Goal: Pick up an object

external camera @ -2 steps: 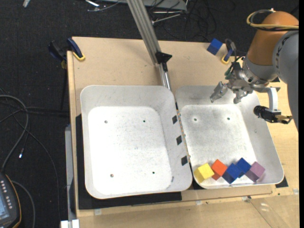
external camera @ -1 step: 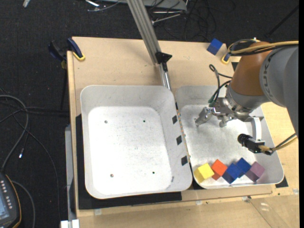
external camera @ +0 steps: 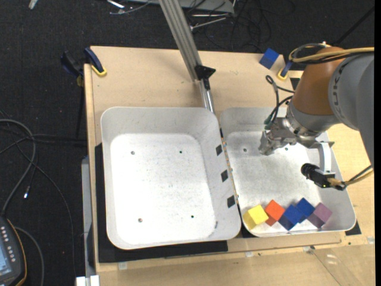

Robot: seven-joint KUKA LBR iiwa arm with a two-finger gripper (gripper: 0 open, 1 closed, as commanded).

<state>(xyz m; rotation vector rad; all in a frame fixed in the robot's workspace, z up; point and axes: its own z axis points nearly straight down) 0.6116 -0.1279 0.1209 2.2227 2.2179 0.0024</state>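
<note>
We see the bench (external camera: 149, 76) from above, with two white bins standing side by side on it. The arm (external camera: 342, 94) comes in from the right side and bends down over the right bin (external camera: 268, 183). The gripper (external camera: 269, 143) hangs above the far half of this bin, close to its far left corner, and it points down to the white floor. From this angle we cannot tell if the gripper is released or clenched, and we see no thing held in it.

The things to pick lie in a row along the near wall of the right bin, well apart from the gripper. From left to right there is a yellow block (external camera: 256, 215), an orange block (external camera: 274, 210), a blue block (external camera: 296, 213) and a purple block (external camera: 321, 214). They lie close together, each one touching or almost touching its neighbour. The blue shape is wide, and we cannot tell if it is one block or two.

The left bin (external camera: 107, 124) touches the right bin along the middle edge. Another blue cube (external camera: 269, 57) lies on the bare bench behind the right bin, outside both bins. A grey metal pole (external camera: 178, 28) runs at a slant from the top of the view down to the place where the two bins meet. At the far left corner of the bench there is a dark clamp (external camera: 89, 61) with a yellow tip.
</note>
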